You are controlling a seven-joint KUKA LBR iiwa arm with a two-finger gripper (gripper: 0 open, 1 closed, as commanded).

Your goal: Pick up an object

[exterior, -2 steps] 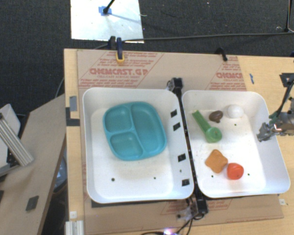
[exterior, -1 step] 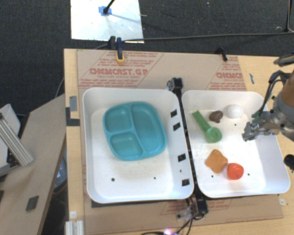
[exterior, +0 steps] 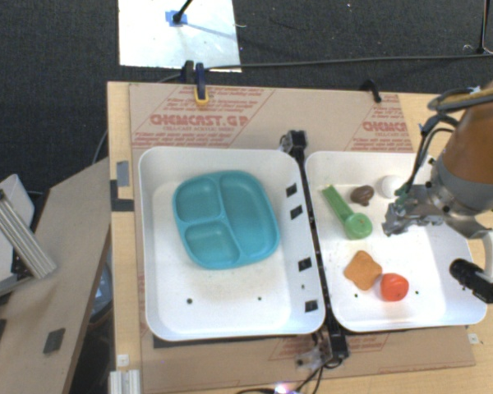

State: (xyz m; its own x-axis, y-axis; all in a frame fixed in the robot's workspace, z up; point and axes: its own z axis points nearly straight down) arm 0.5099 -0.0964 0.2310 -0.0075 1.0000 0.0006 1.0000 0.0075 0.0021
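Observation:
The right bin [exterior: 444,302] holds a green scoop-like toy [exterior: 347,213], a small brown piece [exterior: 361,194], a white round piece [exterior: 389,185], an orange chunk [exterior: 362,269] and a red ball [exterior: 394,286]. My gripper [exterior: 396,222] hangs over the right bin, just right of the green toy's round end and below the white piece. Nothing shows between its tips.
The left bin [exterior: 164,302] carries a teal divided plate [exterior: 225,218]. A black divider with clips [exterior: 306,220] runs between the bins. The arm's orange band [exterior: 485,138] and cables sit over the right bin's far right side.

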